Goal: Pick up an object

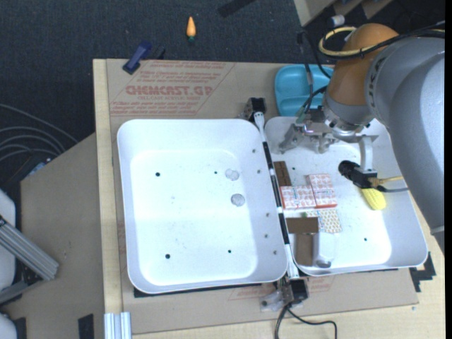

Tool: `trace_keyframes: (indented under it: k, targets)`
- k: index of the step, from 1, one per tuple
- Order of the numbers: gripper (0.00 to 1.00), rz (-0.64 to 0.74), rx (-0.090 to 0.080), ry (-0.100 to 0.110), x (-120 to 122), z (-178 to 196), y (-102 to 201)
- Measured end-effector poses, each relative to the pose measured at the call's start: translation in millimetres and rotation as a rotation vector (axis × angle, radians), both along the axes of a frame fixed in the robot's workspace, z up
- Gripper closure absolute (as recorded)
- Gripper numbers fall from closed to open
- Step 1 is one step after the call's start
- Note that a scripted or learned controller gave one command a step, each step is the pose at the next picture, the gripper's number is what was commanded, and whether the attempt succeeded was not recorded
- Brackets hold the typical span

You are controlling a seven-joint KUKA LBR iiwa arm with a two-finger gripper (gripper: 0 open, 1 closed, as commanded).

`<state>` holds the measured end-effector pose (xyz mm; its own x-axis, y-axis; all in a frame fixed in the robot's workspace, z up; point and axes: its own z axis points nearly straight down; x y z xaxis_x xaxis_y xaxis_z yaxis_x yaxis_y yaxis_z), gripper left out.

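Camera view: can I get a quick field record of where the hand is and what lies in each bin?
hand: above the far left corner of the right bin
left bin: two small round clear pieces near its middle
right bin contents: red-patterned packets and a brown flat piece by its left wall
behind right bin: light blue object on the bench

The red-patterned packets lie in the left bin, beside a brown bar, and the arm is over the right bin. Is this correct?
Not quite. The camera view shows the red-patterned packets in the right bin, not the left bin. The rest holds: they lie beside a brown bar, and the arm is over the right bin.
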<state>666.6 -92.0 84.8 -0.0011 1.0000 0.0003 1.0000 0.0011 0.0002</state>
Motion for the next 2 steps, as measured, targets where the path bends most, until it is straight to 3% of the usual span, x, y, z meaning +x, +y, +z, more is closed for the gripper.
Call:
trace_keyframes:
  k: [1,2]
  targets:
    - [0.0,-0.002,0.0,0.002,-70,0,-9]
    - [1.0,-0.002,0.001,0.001,-70,10,-8]
